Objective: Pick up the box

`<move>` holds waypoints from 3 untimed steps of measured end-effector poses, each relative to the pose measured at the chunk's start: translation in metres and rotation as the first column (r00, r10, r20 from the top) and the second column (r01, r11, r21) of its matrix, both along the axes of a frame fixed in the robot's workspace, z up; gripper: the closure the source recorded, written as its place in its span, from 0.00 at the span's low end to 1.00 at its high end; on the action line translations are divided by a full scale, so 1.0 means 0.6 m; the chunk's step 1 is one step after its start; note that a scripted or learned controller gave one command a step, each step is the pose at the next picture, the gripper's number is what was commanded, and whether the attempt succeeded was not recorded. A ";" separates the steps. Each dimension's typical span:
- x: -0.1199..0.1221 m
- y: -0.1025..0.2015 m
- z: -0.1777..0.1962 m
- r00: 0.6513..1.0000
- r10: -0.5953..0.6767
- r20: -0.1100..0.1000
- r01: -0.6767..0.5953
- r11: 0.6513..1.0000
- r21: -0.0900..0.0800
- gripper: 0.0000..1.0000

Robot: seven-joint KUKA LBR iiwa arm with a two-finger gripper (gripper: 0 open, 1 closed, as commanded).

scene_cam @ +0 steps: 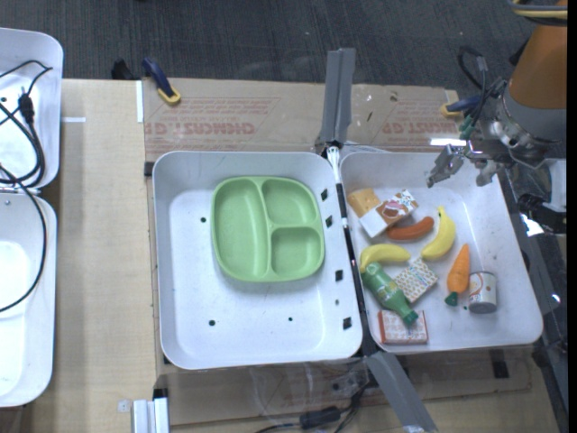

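White plastic noted for both bins. Found the left bin (171, 269) carrying a green divided plate (268, 228), and the right bin (505, 233) crowded with toy food. Located the gripper (462, 168) at the right bin's far edge, well apart from the items. Saw its fingers (440, 171) spread apart, with nothing between them. Judged this a ready posture before any descent, opened in advance to straddle a target.

Located the box (403, 327) lying flat against the near wall of the right bin, just beside the base of a green bottle (389, 294). Noted a smaller patterned box (416, 280) touching the bottle on its other side, next to a carrot (460, 269). Could not tell which of the two was meant. Judged the box at the wall the harder grasp, being hemmed in by wall and bottle. Recorded the pick as not yet begun.
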State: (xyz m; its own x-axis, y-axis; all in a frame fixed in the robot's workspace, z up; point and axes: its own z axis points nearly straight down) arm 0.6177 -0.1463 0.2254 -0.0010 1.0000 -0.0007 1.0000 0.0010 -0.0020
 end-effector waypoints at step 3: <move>0.059 0.081 -0.200 0.983 0.184 0.010 -0.184 0.983 -0.004 1.00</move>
State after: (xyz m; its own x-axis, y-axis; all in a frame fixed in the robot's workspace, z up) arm 0.6529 -0.0975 0.1056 -0.1851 0.9827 -0.0047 0.9827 0.1851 0.0082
